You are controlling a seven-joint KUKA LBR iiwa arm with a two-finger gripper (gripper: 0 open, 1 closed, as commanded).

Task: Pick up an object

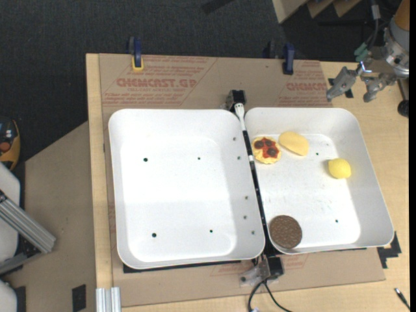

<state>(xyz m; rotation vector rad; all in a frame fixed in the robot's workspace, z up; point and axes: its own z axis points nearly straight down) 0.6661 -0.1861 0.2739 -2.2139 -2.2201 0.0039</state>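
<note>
The right bin (364,194) holds several small items. A round pizza-like piece with red spots (266,150) lies by its left wall, and a pale yellow oval piece (294,143) sits just right of it. A small yellow lemon-like ball (339,168) rests further right. A dark brown round cookie (285,231) lies at the bin's near left corner. My gripper (355,87) hangs beyond the bin's far right corner, over the cardboard, fingers spread open with nothing between them.
The left bin (130,174) stands beside the right one, and the two share a middle wall. Both rest on a cardboard sheet (195,80) held by two clamps (136,52) at the far edge. A metal rail (26,229) lies at the left.
</note>
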